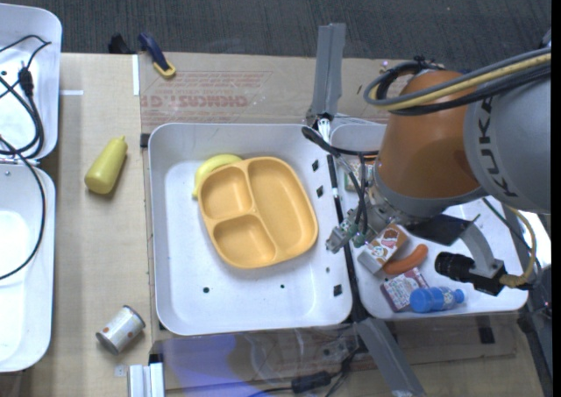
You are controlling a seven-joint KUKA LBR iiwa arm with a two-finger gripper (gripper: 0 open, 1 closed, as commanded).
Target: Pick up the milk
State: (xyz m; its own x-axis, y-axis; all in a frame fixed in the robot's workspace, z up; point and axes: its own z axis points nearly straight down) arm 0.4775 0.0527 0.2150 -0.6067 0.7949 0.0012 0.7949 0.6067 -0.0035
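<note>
The milk (382,250) is a small white carton with red print, lying tilted in the right bin (517,297) near its left wall. My gripper (344,234) hangs under the orange wrist band, just left of the carton and over the wall between the two bins. From this view I cannot see anything held in it. The big grey and orange arm hides most of the right bin's back half.
Beside the milk lie an orange-red sausage (406,260), a pink box (402,290) and a blue bottle (436,300). The left bin (175,299) holds a yellow divided plate (256,209) and a banana (213,166). A mustard bottle (106,166) and a can (120,328) lie on the bench.
</note>
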